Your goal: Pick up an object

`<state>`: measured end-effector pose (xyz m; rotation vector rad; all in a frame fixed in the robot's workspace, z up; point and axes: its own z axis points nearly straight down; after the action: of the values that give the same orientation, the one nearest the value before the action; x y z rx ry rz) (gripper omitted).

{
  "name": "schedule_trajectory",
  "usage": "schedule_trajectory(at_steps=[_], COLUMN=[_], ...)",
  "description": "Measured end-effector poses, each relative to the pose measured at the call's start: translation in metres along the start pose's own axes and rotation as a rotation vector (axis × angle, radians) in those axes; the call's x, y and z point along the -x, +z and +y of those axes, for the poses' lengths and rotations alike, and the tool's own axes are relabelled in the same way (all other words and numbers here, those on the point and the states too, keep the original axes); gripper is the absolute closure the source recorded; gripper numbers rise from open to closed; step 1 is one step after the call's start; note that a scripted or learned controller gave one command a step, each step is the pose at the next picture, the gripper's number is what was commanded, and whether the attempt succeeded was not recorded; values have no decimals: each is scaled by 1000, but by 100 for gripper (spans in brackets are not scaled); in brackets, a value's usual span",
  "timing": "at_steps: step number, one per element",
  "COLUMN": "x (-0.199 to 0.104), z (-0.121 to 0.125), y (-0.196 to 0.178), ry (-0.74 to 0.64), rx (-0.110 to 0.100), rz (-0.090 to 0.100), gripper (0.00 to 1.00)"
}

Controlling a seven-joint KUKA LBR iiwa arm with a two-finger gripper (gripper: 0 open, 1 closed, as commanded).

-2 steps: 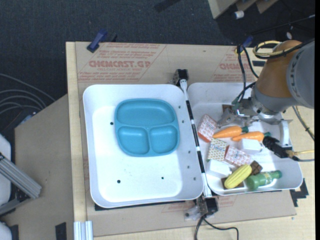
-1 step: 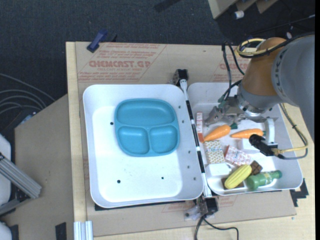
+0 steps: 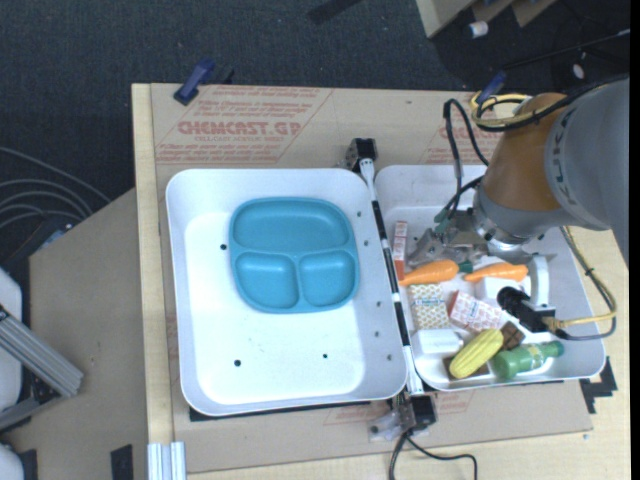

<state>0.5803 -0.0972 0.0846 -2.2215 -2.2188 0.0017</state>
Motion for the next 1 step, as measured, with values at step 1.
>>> schedule_trajectory(at_steps=[1], x=[-3], z=[38], y=[0], ry=[-2], rx=[2], rz=[-1], gripper=[0])
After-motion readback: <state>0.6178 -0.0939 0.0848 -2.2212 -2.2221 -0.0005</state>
